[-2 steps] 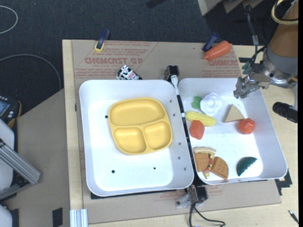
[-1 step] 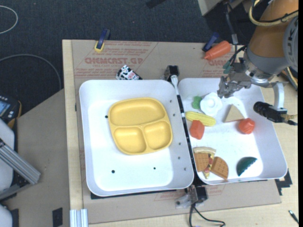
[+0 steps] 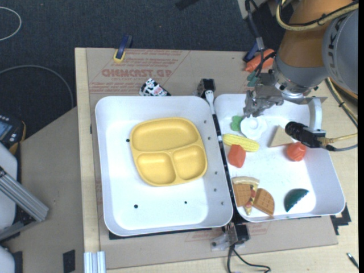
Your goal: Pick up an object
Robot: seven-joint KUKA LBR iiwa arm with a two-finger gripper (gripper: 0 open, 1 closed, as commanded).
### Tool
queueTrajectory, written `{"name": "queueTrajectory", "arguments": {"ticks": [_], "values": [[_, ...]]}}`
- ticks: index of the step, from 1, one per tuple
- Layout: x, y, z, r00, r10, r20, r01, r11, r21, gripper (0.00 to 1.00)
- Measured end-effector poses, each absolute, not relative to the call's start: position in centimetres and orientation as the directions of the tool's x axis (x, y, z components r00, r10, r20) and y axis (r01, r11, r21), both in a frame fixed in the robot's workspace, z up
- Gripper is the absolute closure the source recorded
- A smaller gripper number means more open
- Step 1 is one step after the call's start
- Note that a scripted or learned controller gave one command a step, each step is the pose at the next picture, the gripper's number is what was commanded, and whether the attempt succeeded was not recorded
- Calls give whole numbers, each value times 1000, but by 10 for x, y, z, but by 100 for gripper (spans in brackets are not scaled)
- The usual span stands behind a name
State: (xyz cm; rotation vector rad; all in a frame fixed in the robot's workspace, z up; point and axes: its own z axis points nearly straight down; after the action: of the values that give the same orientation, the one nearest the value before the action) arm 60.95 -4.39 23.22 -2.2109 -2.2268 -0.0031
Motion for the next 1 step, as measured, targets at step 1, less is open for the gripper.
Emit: {"name": "queueTrajectory", "arguments": {"ticks": [1], "values": [[604,-44,231,-1,1000,1,1000,1,-3,100]]}}
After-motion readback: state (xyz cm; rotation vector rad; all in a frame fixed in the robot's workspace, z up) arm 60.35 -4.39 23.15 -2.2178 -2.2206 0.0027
